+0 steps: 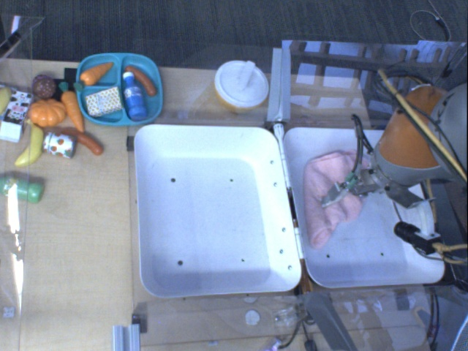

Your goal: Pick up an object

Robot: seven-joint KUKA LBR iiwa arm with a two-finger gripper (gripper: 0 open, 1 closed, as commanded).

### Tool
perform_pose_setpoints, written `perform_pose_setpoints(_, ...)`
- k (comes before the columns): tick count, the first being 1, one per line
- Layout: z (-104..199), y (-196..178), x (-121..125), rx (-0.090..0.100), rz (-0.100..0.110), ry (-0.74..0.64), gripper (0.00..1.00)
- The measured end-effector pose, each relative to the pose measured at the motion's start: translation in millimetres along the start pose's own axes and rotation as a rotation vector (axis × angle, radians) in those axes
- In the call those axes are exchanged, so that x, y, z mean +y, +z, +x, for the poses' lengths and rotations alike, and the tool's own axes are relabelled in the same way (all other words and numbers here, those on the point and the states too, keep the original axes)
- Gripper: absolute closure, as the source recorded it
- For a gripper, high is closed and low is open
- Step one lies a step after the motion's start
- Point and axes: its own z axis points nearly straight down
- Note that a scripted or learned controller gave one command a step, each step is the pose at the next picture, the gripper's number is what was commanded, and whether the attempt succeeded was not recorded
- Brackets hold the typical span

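Start at your far left, where the pale wooden bench [73, 254] carries a scatter of toy food: a green plastic cylinder [28, 189] near the edge, a curved yellow toy banana [31, 147], a small printed tin can [58, 145], a round orange toy pumpkin [47, 112] and a dark reddish ball [44, 86] behind it. Just beside these sits a turquoise divided plastic plate [150, 72] (its compartments hold an orange toy carrot [96, 72], a blue bottle [134, 96] and a speckled square piece). Further along the back of the bench you see a round white lidded tub with a yellow base [241, 84].

Next comes the left shallow white bin [212, 210], its floor bare apart from a few small dark dots. It touches the right shallow white bin [373, 258] along a shared edge.

In that right bin lies the crumpled pink cloth [325, 192], the thing to pick; it stretches along the bin's left half, close to the dividing edge, running from the bin's back toward its middle.

The grey arm with the orange band [409, 141] reaches in from your right, and its pincer [344, 192] sits down on the right side of the cloth, touching it. The fingers look spread a little rather than pressed together, and you cannot tell whether any fold of cloth is caught between them.
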Motion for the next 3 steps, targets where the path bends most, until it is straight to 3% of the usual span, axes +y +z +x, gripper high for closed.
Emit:
perform_pose_setpoints(1,9,-1,-29,-0.003,-0.002,-0.022,0.0)
perform_pose_setpoints(2,0,3,59,-0.001,0.003,-0.047,0.0)
perform_pose_setpoints(3,26,1,43,-0.002,0.003,-0.132,0.0)
